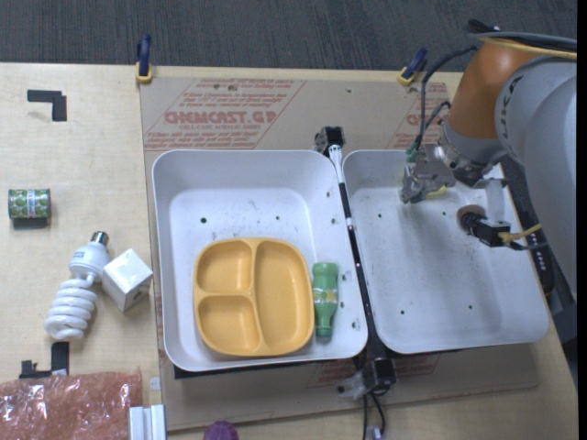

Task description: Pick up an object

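Observation:
A yellow three-part plate lies in the left bin, low and centred. Upright against its right side lies a green bottle, close to the bin's right wall. My gripper hangs over the upper part of the right bin, near its back wall, far from the plate and bottle. Nothing shows between its fingers. The grey arm with its orange band comes in from the upper right.
Left of the bins on the bench lie a white spiral bulb, a white cube and a small green can. A pinkish mesh bag sits at the bottom left. A divider rail separates the bins.

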`<state>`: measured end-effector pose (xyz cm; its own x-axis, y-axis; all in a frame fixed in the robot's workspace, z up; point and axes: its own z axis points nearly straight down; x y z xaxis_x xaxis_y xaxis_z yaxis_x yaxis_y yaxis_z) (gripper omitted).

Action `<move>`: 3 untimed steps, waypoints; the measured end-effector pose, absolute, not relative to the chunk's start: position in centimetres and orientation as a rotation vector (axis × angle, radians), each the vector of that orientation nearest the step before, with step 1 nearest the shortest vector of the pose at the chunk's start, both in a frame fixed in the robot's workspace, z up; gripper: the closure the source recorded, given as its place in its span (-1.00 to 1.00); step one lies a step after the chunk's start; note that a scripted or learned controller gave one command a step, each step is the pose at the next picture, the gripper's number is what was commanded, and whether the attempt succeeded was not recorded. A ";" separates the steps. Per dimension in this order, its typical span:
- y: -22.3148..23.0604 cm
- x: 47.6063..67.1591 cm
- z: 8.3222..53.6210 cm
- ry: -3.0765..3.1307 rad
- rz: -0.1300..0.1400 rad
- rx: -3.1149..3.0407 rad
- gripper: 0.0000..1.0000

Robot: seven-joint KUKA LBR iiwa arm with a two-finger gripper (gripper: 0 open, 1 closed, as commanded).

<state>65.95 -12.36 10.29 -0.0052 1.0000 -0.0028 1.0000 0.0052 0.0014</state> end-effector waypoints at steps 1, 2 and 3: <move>-12.3 65.9 10.3 2.225 -0.002 2.214 -1.00; -11.1 65.9 9.3 2.224 -0.001 2.218 -1.00; -11.2 65.9 10.3 2.224 -0.001 2.215 1.00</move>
